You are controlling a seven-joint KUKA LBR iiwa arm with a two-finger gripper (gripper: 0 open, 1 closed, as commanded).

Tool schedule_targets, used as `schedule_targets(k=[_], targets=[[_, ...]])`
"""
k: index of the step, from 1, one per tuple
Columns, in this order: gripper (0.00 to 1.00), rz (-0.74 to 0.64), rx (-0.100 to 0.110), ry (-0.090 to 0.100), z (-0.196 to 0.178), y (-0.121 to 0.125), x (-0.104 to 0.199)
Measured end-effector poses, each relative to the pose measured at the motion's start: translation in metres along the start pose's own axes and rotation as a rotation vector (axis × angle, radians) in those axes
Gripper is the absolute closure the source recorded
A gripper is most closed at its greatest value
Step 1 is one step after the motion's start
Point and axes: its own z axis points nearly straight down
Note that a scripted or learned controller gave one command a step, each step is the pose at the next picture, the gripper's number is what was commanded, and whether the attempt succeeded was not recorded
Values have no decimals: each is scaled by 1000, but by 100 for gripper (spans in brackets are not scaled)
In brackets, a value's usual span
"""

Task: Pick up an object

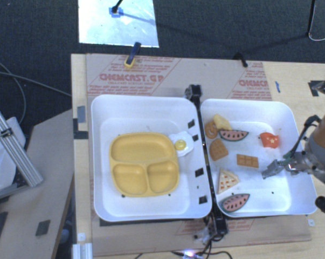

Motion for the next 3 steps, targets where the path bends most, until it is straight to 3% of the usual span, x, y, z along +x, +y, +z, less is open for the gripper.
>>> schedule_targets(k=[1, 2, 3], targets=[[0, -5, 0, 0, 40, 18, 1], [100, -5, -3, 0, 28, 19, 0], [0, -5, -2, 0, 28, 18, 0]])
